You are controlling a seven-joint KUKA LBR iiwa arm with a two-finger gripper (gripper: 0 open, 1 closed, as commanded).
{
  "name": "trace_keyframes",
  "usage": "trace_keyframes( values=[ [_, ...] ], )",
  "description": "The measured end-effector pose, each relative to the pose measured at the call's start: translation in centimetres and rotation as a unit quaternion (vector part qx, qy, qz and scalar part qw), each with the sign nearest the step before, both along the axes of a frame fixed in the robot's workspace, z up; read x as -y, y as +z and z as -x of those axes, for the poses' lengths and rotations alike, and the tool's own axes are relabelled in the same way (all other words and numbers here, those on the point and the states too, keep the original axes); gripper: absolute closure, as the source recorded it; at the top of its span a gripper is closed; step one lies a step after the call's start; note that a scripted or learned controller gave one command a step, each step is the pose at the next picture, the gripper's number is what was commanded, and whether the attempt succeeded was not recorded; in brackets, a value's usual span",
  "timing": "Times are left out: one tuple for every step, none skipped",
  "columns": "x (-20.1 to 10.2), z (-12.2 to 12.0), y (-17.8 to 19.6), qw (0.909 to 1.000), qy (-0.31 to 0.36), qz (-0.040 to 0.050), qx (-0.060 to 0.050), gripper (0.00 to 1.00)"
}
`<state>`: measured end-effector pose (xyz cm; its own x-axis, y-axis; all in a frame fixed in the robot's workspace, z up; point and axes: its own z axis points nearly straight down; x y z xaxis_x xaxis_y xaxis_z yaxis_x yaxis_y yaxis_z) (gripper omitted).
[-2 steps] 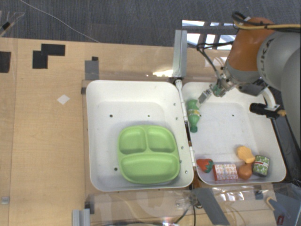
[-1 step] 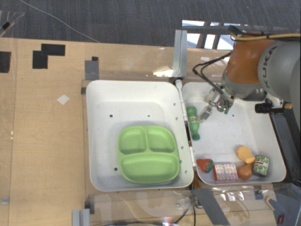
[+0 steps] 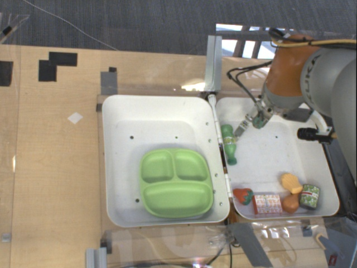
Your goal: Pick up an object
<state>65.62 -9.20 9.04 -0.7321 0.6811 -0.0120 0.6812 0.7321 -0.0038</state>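
Observation:
A green bottle (image 3: 227, 144) lies along the left wall of the right bin (image 3: 273, 149), its cap end pointing to the far side. My gripper (image 3: 243, 128) hangs low in that bin, slanting down to the left from the orange-banded wrist (image 3: 287, 66). Its tip is just right of the bottle's upper end, very near it; I cannot say whether they touch. Nothing is visibly held.
Along the right bin's near edge lie a red pepper (image 3: 242, 195), a patterned box (image 3: 266, 203), a yellow-orange piece (image 3: 290, 182), a brown-orange piece (image 3: 290, 203) and a green can (image 3: 310, 196). A green divided plate (image 3: 176, 182) sits in the left bin (image 3: 114, 149).

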Motion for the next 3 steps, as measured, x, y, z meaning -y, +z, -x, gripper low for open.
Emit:
trace_keyframes(
  values=[
    [-0.1,2.7,0.1,0.9842,-0.177,-0.0036,0.007,0.00],
    [0.4,5.4,0.2,0.9980,-0.062,-0.0050,0.007,0.00],
    [-0.1,0.0,0.0,0.9791,-0.203,-0.0066,0.005,0.00]
  ],
)
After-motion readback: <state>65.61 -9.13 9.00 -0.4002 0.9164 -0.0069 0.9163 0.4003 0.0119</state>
